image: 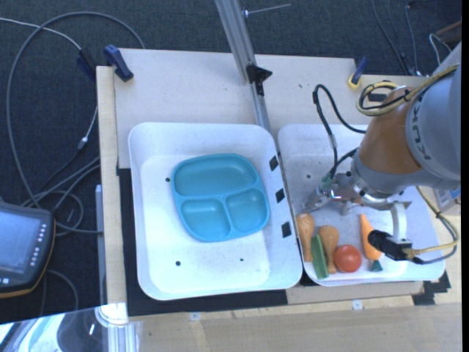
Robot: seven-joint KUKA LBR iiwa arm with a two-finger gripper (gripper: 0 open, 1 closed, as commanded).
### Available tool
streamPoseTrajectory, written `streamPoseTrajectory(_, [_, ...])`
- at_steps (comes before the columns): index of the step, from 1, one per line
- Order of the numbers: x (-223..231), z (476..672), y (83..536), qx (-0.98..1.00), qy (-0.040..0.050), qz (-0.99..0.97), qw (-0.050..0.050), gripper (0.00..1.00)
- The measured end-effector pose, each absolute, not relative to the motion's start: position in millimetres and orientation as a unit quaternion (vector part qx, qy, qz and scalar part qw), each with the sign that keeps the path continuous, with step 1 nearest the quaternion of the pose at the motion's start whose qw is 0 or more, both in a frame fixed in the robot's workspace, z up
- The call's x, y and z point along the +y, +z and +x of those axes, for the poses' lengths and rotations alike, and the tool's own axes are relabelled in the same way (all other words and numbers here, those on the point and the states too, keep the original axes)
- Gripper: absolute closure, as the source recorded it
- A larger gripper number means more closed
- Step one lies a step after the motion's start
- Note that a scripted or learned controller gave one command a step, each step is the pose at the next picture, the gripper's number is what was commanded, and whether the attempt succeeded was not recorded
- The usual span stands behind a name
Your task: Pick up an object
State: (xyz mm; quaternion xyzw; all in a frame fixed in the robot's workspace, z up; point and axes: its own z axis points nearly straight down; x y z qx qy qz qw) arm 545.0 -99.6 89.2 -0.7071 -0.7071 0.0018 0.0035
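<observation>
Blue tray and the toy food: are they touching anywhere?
Apart. The camera view shows the blue tray lying in the left bin, while the tomato and carrot lie in the right bin, bin walls between them.

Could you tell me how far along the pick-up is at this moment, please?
Done: the arm's end effector has reached over the right bin. In hand: nothing visibly held. Left: the tomato, carrot and other toy vegetables lie on the bin floor; one needs grasping and lifting.
</observation>
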Motion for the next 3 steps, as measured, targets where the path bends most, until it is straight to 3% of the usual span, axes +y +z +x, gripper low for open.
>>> streamPoseTrajectory(1, [-99.6, 547.2, 103.5, -0.707, -0.0008, -0.707, 0.0, 1.0])
streamPoseTrajectory(2, [-95.8, 558.8, 157.5, -0.708, -0.0021, -0.706, -0.003, 1.0])
streamPoseTrajectory(3, [-92.3, 555.2, 220.1, -0.708, -0.0025, -0.706, -0.003, 1.0])
